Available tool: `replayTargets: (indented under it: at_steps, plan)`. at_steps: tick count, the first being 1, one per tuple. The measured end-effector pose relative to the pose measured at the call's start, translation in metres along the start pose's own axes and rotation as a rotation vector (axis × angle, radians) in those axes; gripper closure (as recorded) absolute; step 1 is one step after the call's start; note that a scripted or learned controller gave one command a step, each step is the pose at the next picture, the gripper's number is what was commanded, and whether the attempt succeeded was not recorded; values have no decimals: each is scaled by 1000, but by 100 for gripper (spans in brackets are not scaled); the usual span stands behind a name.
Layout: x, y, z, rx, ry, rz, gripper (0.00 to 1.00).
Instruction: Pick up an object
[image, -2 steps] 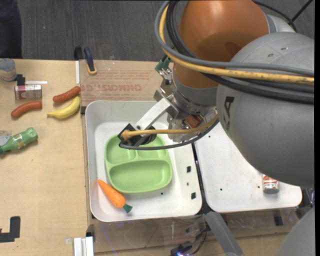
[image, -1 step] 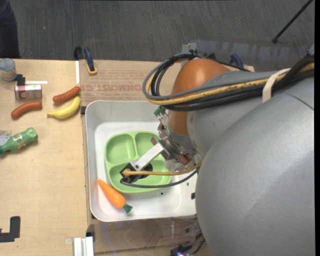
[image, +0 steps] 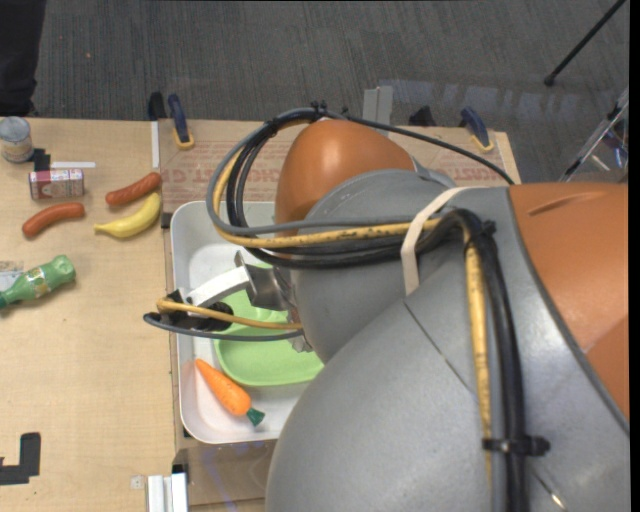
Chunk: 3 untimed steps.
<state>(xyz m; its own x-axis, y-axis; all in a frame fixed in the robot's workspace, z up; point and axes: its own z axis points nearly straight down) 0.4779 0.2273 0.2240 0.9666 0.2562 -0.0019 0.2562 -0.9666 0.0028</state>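
Camera view. White bin (image: 186, 300) sits left of centre, largely covered by the arm (image: 420, 330), which comes in from the right and bulks over the middle of the frame. Inside the bin: a light green plate (image: 262, 362), and at the near-left corner an orange carrot (image: 224, 388) with a small green top, lying on the bin floor just beside the plate's left edge. Black and yellow cables (image: 190, 318) loop off the arm and cross above the plate.

The gripper is buried under the wrist housing; cannot tell its state. The carrot lies below and left of the wrist, apart from it, clear of the cables.

On the wooden bench (image: 80, 400) left of the bin: yellow banana (image: 132, 220), two red sausages (image: 132, 188) (image: 52, 217), green bottle (image: 38, 280), a small carton (image: 56, 182), a tin (image: 14, 138) at the far-left edge.
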Motion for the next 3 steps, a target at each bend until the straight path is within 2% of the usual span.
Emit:
replayTargets:
  at_steps: [1, 2, 3]
  plan:
    - [-6, 22, -172, 0, 2, 62, 100]
    - [-16, 59, -18, 0, -3, 32, 100]
    - [-18, 65, 124, 1, -1, -204, 100]
